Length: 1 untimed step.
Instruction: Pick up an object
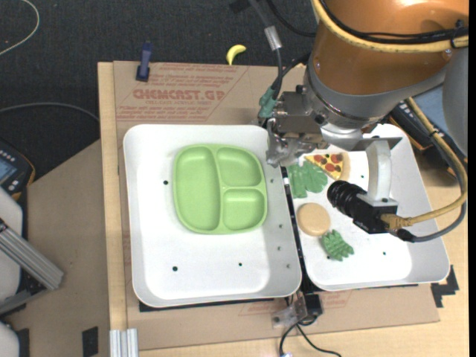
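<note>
**Item: claw** [277, 153]. It hangs low over the seam where the two bins meet, under the wrist of the arm [379, 43]. The wrist hides most of it, so I cannot tell whether it is released or clenched. Nothing is seen grasped in it.

**Item: candidates for pick-up, all in the right bin** [416, 251].
- Green leafy piece [305, 178]: just beside the claw and the nearest target.
- Pizza slice [327, 162]: touching or overlapping the leafy piece's upper edge, partly under the wrist.
- Tan round disc [313, 219]: lying flat, just below the leafy piece.
- Smaller green piece [338, 245]: just beside the disc, towards the bin's near side.

**Handling note (judgement).** The leafy piece probably suits best. Shift the claw a little into the right bin, centre it over the piece, then descend well short of the bin wall. The disc lies flat and low, so it looks likely to slip from a pinch.

**Obstructions.**
- The raised rims between the bins sit directly under the claw, so a straight descent from here risks striking them.
- The pizza slice crowds the leafy piece and may be dragged along with it.

**Other stock.**
- Green divided plate [220, 188]: in the left bin [149, 236].
- Printed cardboard sheet [193, 88]: on the worktop under both bins.
- Blue item [143, 62]: at the sheet's far edge.
- Yellow item [236, 52]: just beyond the sheet's far edge.
</note>
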Tool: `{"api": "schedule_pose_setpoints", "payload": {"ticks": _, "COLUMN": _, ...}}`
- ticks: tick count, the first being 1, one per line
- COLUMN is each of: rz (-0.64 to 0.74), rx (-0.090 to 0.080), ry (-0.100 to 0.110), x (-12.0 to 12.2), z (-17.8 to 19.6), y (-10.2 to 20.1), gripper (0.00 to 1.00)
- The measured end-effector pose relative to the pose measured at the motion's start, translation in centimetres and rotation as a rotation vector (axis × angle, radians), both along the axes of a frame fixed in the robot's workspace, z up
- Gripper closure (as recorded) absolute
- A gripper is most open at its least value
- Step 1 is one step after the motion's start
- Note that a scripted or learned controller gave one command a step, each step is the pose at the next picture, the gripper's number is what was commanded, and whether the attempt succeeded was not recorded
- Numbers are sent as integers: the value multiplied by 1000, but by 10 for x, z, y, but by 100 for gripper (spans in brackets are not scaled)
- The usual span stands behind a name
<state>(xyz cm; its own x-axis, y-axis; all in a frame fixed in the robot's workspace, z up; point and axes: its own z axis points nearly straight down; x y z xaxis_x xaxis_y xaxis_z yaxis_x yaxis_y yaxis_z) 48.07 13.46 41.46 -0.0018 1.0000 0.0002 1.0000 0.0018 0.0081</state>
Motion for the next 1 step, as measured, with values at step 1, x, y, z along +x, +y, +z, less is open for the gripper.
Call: {"api": "schedule_pose_setpoints", "payload": {"ticks": 1, "rz": 1, "rx": 0, "ry": -2, "x": 1, "z": 10, "y": 0, "gripper": 100}}
